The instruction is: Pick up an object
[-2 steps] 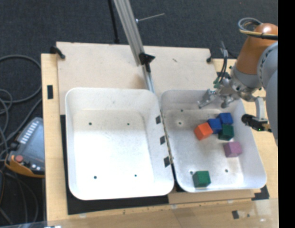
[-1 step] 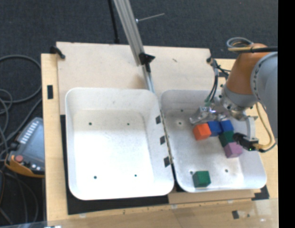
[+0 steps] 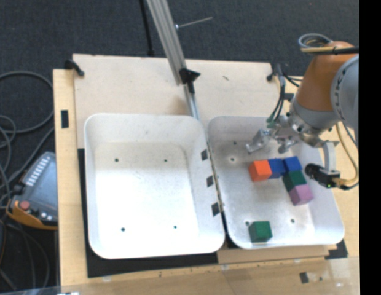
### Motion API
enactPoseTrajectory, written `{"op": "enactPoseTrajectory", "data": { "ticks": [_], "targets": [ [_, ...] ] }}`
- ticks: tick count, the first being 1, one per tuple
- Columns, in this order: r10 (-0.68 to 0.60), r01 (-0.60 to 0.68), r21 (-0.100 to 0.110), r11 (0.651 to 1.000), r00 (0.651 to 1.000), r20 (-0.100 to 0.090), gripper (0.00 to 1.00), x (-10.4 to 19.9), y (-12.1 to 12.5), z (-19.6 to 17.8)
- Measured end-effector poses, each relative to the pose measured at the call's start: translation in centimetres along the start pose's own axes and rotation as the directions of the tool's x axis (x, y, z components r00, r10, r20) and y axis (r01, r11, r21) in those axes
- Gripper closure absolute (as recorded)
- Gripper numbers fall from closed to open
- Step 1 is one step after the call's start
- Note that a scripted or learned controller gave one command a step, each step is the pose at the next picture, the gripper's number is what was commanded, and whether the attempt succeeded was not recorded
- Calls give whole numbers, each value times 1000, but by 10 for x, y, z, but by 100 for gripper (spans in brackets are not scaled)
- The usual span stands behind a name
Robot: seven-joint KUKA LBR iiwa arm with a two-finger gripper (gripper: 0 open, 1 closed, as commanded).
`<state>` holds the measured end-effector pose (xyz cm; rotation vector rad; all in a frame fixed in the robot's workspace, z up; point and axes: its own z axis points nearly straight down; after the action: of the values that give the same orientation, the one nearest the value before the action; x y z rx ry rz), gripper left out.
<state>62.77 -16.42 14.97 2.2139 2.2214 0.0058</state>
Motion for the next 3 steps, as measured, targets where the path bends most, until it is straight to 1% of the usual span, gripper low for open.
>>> {"op": "enactPoseTrajectory", "data": {
  "ticks": [1,2,3],
  "targets": [
    [4,-4,8,1000,1000,0,0,10,-41,54],
    [1,-1,5,1000,1000,-1,0,38,-51,52],
    [4,-4,5,1000,1000,0,0,27,-60,52]
  ]
}}
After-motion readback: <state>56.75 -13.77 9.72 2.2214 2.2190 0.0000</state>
